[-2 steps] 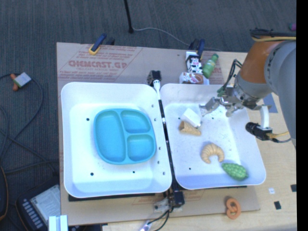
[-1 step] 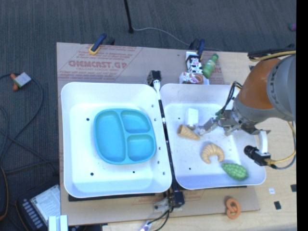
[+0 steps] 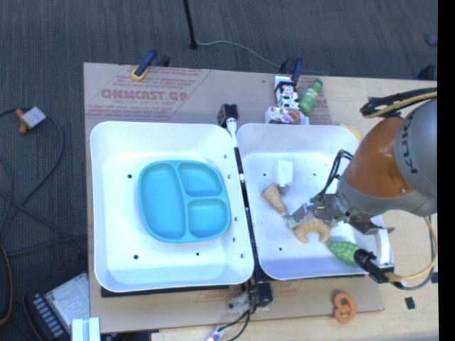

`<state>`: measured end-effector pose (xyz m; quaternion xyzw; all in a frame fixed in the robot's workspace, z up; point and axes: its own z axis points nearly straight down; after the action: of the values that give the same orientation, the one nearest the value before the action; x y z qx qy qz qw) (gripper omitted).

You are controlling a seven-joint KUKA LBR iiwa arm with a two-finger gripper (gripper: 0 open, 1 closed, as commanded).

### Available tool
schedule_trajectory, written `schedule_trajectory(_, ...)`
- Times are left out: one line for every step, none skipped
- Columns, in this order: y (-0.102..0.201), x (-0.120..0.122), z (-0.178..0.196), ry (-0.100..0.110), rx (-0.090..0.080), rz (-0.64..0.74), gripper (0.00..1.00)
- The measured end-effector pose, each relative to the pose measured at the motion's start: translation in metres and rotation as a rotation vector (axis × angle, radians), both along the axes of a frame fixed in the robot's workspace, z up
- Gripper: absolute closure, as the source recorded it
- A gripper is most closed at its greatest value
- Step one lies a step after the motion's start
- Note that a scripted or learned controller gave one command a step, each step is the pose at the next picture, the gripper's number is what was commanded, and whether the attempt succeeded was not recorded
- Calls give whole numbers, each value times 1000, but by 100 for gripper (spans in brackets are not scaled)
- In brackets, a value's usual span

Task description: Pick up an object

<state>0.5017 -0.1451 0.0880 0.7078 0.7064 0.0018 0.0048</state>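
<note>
The right bin point(image 3: 313, 144) holds several small items: a white block point(image 3: 284, 170), a tan cone-shaped piece point(image 3: 274, 197), a tan croissant point(image 3: 311, 228) and a green vegetable-like piece point(image 3: 343, 250). My gripper point(image 3: 315, 212) is low in this bin, right above the croissant's upper edge and just right of the cone. The grey and orange arm point(image 3: 387, 172) covers the bin's right side. From this angle I see nothing lifted off the bin floor.
The left bin point(image 3: 114, 148) carries a blue divided plate point(image 3: 186, 200). Behind the right bin stand a green bottle point(image 3: 310, 96) and a small carton point(image 3: 286, 106). An orange pretzel-like ring point(image 3: 344, 306) lies on the bench in front. Cables point(image 3: 398, 104) run along the arm.
</note>
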Motion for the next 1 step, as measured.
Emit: schedule_trajectory(-1,2,11,-6,-4,-2,100)
